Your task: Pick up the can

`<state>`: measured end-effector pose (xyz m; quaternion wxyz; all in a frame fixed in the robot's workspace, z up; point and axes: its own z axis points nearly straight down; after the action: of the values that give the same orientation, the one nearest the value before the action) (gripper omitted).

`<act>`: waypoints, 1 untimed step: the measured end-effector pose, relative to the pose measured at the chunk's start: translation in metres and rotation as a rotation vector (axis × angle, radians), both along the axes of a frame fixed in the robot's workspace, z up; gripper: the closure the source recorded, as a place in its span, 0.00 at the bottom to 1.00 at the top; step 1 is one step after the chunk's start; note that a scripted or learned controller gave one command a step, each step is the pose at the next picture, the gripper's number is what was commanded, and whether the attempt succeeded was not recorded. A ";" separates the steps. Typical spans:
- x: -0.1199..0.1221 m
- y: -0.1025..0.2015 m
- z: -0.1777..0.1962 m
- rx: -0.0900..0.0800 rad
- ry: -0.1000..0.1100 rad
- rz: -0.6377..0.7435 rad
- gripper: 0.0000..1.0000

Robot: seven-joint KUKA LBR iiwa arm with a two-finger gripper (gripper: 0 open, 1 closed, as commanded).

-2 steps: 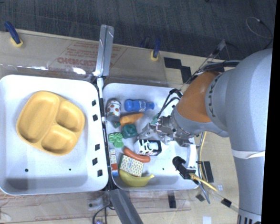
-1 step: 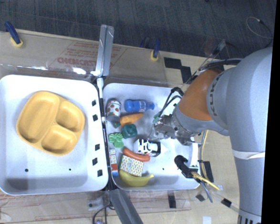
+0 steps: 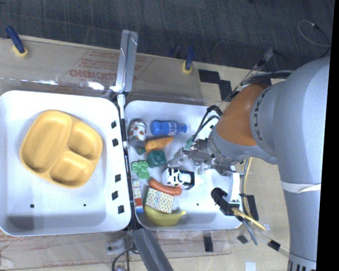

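Can (image 3: 137, 130) at the right bin's (image 3: 208, 113) left wall, label unreadable, blue bottle (image 3: 168, 127) beside it, hand (image 3: 186, 160) over the bin's middle, grip state unclear, faint red print on the worktop (image 3: 93, 69) behind

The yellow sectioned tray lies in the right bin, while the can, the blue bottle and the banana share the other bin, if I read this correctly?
Not quite. The camera view shows the yellow sectioned tray in the left bin, not the right. The rest holds: the can, the blue bottle and the banana share the other bin, the right one.
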<state>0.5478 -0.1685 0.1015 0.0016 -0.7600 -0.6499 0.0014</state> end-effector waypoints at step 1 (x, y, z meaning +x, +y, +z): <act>-0.054 0.023 -0.010 0.000 -0.003 -0.061 0.00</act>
<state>0.4934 -0.1456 0.0919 0.0008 -0.7794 -0.6266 0.0001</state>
